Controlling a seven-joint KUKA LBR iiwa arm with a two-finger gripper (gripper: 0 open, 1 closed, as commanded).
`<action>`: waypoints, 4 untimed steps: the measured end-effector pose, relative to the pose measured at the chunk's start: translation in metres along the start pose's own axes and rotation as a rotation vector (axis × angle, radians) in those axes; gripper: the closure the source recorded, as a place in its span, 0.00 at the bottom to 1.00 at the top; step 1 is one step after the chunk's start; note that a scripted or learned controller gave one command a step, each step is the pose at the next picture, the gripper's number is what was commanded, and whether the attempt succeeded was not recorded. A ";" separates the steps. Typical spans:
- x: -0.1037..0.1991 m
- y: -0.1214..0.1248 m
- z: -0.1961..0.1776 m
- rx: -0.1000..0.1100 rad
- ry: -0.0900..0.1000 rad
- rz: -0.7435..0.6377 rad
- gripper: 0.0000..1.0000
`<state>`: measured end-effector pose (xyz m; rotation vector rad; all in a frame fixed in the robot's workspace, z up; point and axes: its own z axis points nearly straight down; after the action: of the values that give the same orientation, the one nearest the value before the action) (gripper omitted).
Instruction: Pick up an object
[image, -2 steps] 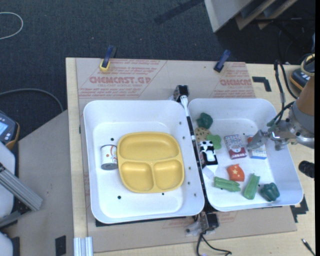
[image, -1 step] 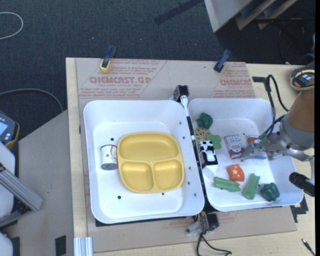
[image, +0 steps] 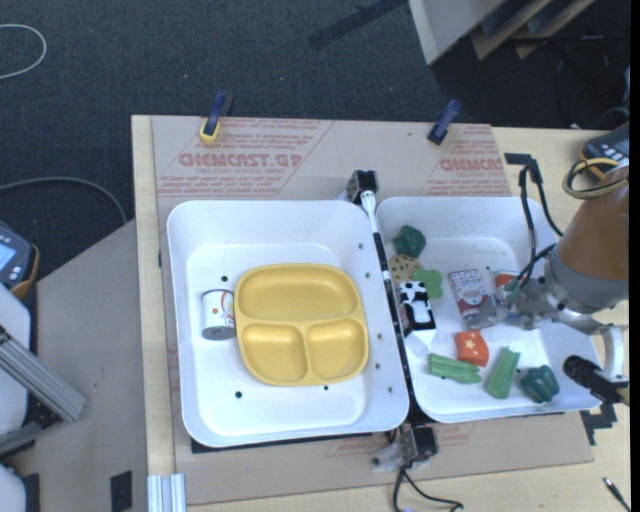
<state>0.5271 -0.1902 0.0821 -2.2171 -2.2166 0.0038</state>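
I see arm at 3 o'clock, jaws low in right bin, just beside clear packet; cannot tell jaws' state. Candidates near: orange-red toy at 6 o'clock of packet, green pieces along front wall. Left bin holds yellow divided plate, small can. I judge approach step; next needs final descent onto one item.

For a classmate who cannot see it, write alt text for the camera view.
A grey arm reaches from the right over the right bin, which holds small toys. The left bin holds a yellow divided tray and a small can.
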 end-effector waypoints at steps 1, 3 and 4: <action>-0.001 0.001 -0.013 -0.007 -0.003 0.001 1.00; -0.002 0.003 -0.120 -0.014 -0.007 -0.001 1.00; -0.003 0.004 -0.145 -0.012 -0.006 -0.001 1.00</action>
<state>0.5322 -0.1934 0.2266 -2.2251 -2.2267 -0.0030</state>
